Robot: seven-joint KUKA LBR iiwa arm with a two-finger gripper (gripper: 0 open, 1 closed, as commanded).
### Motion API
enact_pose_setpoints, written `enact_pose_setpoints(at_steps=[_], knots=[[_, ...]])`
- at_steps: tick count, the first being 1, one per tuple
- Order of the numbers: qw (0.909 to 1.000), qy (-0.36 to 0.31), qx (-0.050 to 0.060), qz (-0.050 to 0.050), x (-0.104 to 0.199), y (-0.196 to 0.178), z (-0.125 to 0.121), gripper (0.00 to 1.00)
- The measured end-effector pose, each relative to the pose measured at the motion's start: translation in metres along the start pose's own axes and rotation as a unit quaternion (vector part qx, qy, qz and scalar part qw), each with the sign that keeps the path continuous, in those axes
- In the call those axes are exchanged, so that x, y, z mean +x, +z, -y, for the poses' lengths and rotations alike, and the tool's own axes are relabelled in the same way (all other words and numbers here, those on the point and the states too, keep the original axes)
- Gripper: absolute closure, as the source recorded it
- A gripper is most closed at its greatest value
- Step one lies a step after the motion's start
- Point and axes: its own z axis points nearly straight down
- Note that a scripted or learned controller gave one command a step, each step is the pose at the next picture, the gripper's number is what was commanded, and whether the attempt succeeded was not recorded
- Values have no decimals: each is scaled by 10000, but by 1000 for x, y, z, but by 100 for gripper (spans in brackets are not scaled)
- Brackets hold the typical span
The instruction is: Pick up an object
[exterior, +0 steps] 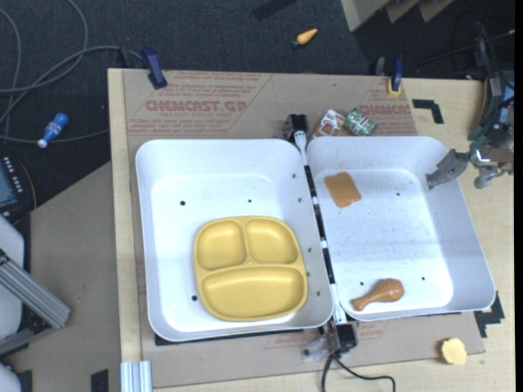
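Note:
A flat brown toast-like piece lies in the right bin near its back left. A tan toy drumstick rests near that bin's front edge. My gripper hovers over the right bin's back right corner, at the rim. It is open, its two grey fingers spread apart with nothing between them. Both objects sit well to the left of the gripper and apart from it.
The left bin holds a yellow divided plate. Small packets lie on the board behind the bins, and a yellow lump sits on the bench at front right. A black divider runs between the bins.

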Motion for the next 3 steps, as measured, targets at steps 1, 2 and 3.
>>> enact_pose_setpoints(at_steps=[1,2,3], knots=[[10000,-17,47,-22,23,96,-30,0],[10000,-34,44,-33,97,172,-60,0],[10000,-10,-10,0,93,182,-94,0]])
